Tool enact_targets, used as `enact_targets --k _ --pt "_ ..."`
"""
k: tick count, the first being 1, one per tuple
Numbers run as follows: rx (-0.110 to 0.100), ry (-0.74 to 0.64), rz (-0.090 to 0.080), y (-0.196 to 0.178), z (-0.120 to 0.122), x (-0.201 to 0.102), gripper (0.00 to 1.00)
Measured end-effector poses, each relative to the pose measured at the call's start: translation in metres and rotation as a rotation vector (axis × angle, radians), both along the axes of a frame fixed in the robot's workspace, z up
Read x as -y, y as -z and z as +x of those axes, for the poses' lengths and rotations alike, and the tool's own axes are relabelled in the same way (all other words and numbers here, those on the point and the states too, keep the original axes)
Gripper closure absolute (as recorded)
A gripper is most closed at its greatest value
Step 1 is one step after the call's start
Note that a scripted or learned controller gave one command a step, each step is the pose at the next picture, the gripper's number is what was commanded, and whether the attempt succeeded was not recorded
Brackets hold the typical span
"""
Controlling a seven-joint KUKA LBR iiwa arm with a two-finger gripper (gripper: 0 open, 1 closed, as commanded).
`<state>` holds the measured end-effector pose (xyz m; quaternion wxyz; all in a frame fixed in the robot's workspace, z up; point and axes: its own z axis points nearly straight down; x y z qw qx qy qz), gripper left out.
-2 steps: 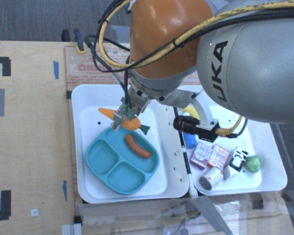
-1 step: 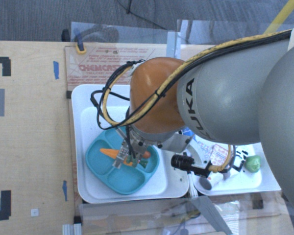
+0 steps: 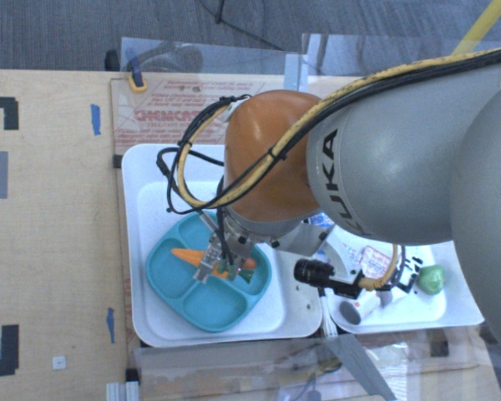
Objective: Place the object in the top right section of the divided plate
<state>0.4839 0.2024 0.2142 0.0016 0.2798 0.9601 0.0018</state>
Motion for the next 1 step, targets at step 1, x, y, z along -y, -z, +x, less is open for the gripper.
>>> enact_targets --k 1 --pt "0.004 0.002 0.002 -0.0101 0.0014 0.0001 1.0"
